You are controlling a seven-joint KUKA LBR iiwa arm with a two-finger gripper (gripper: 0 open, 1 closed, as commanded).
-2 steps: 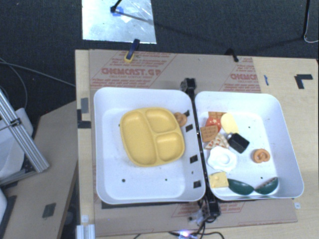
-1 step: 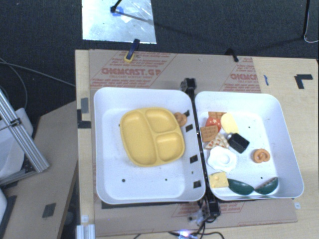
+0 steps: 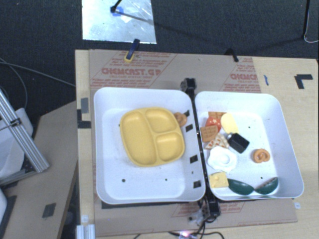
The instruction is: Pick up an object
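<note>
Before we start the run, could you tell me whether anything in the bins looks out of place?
One small brown pretzel-like piece lies in the left bin, beside the yellow tray, apart from the other toy foods clustered in the right bin.

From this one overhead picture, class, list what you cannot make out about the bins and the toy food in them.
- Small brown piece beside the yellow tray: too small to identify.
- Dark green items at the right bin's near edge: shape unclear, dark and partly against the rim.
- Red piece: partly covered by the pale yellow piece and the waffle.
- Clutter below the bins: blurred, near the camera view's bottom edge.
</note>
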